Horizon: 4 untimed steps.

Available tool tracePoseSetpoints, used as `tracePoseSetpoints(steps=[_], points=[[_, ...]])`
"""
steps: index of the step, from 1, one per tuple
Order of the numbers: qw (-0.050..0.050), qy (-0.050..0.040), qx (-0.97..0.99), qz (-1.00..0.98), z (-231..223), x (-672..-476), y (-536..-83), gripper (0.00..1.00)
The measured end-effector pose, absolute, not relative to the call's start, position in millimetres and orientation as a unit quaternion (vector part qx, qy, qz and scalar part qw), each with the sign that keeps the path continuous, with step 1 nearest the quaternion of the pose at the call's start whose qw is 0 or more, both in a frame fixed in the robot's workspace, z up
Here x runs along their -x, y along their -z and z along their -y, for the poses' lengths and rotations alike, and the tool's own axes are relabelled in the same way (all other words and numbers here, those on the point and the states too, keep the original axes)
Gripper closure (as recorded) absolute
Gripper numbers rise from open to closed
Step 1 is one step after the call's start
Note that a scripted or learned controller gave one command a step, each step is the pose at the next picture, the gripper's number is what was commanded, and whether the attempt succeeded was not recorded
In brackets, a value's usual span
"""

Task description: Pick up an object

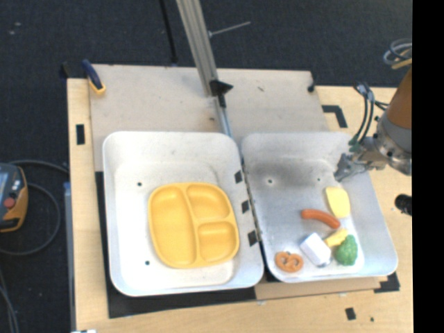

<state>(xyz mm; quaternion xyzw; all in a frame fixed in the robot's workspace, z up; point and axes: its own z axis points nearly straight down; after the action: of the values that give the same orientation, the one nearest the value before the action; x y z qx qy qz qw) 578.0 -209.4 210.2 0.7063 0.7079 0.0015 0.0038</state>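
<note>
In the right bin [291,165] lie several small toy foods: a pale yellow block [338,202], an orange sausage [320,217], a white block [314,248], a small yellow piece [336,238], a green broccoli [346,250] and a brown pretzel [288,261]. They cluster in the bin's near right part. My gripper [345,169] hangs at the bin's right rim, just above the pale yellow block and apart from it. Nothing shows between its fingers.
The left bin [125,172] holds a yellow divided tray [193,223]. A slanted metal post [198,37] rises from the bench behind the bins. A blue and yellow tool [93,77] lies at the bench's far left corner.
</note>
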Motion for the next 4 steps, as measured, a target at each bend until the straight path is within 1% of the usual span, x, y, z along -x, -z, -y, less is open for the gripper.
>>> tracePoseSetpoints(steps=[1,2,3,4], points=[[0.003,-0.0013,-0.706,-0.708,211.2,-579.3,-252.8,1.00],[0.001,-0.0014,-0.704,-0.710,151.9,-598.8,-252.0,1.00],[0.000,-0.0006,-0.705,-0.710,98.5,-606.8,-240.6,1.00],[0.001,-0.0015,-0.704,-0.710,50.3,-623.7,-249.3,1.00]])
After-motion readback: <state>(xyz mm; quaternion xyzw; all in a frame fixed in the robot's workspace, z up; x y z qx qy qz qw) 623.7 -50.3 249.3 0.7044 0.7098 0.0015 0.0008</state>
